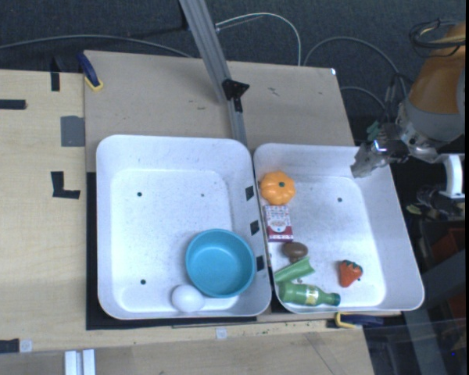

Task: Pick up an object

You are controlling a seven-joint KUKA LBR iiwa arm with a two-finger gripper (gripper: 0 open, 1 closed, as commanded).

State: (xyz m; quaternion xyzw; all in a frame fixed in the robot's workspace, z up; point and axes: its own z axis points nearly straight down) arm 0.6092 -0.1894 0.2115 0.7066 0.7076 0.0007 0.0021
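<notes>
The right bin (375,209) holds an orange pumpkin (277,187), a small red-and-white carton (279,224), a brown nut-like piece (295,250), a green stick (294,271), a green bottle (308,294) and a red strawberry (349,272). In the left bin (125,170) sit a blue bowl (219,262) and a white ball (187,297). My gripper (365,161) hovers over the right bin's far right corner, well away from every object, with nothing seen in it.
A slanted grey metal pole (211,45) crosses the bench behind the bins. Cables (281,30) lie on the dark floor at the back. The arm's orange band (442,84) is at the right edge.
</notes>
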